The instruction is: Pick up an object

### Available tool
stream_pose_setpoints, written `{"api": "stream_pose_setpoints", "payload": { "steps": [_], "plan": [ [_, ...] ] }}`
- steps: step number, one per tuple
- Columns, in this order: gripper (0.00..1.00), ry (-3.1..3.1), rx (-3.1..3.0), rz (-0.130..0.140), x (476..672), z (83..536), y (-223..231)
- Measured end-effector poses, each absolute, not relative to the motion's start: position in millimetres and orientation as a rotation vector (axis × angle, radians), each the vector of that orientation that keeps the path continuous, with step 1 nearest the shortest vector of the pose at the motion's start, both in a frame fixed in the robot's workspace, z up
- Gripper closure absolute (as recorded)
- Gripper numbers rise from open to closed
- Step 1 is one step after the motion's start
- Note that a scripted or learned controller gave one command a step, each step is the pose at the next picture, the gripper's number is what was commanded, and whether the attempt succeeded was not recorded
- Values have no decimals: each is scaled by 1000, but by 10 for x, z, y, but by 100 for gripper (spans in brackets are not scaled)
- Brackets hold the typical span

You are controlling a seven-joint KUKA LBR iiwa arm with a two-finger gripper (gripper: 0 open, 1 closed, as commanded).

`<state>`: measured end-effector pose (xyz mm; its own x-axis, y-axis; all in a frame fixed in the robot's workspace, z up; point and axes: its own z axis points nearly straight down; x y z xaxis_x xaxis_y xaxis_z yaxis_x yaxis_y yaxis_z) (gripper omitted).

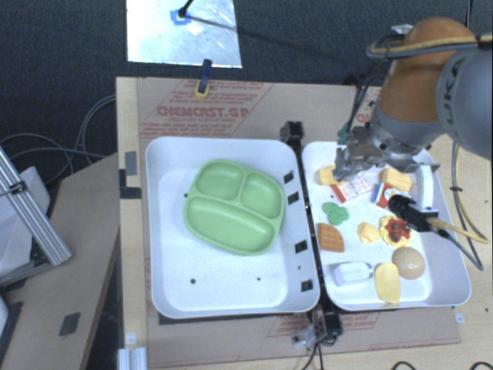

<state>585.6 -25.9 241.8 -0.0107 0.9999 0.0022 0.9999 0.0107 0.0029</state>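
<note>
Claw (pixel 348 166) sits low over the far-left part of the right bin (pixel 459 284). We can't tell if it's open or closed.

All the pickable stuff is in that bin:
- **Near rim:** yellow oval piece (pixel 387 282), with a white piece (pixel 350 271) and a tan egg-shaped piece (pixel 409 261) just beside it. Little room to the near wall.
- **Mid-bin:** toy waffle (pixel 331 237) close to the left wall, small yellow pieces (pixel 369 232), and a green piece (pixel 335 212).
- **At the claw:** red-and-white packet (pixel 356 188) and an orange wedge (pixel 326 176) near the left wall, with a yellow chunk (pixel 397 179) towards the right wall. Pieces are packed and the gaps are small.

Left bin (pixel 166 284) holds a green divided plate (pixel 233 205) mid-bin, with bare floor on every side.

Far end: cardboard sheet (pixel 216 110) under both bins, foil sheet (pixel 183 20) beyond it.
</note>
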Motion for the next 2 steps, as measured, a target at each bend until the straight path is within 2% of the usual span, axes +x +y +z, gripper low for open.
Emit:
{"api": "stream_pose_setpoints", "payload": {
  "steps": [1, 2],
  "plan": [
    [100, 2232, 2212, 2, 5896, 2248, 210],
    [100, 2232, 2210, 6, 5946, 2338, 732]
  ]
}}
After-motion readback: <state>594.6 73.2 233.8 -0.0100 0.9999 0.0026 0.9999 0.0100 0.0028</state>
